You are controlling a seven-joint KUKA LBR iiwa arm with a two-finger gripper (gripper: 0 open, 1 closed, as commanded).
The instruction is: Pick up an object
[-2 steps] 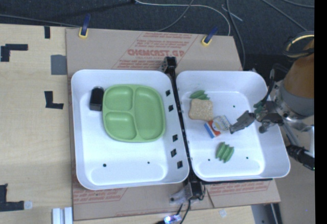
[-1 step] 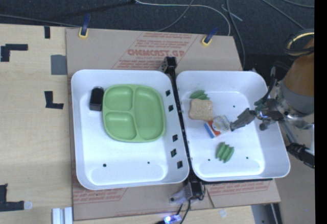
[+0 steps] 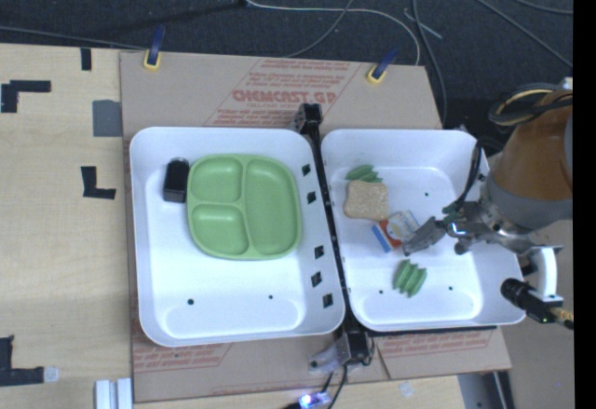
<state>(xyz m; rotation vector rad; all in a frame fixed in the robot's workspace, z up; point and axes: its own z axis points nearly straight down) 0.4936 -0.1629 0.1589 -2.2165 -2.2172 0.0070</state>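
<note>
Toys lie in the right bin [image 3: 466,144], and my gripper [image 3: 419,241] hangs low near its middle. I cannot tell how wide I am. The green pea pod [image 3: 409,277] lies just below me, toward the bin's front edge, its long side slanting.

Claw [image 3: 421,240] low, arm [image 3: 531,165] reaching from right.
</note>
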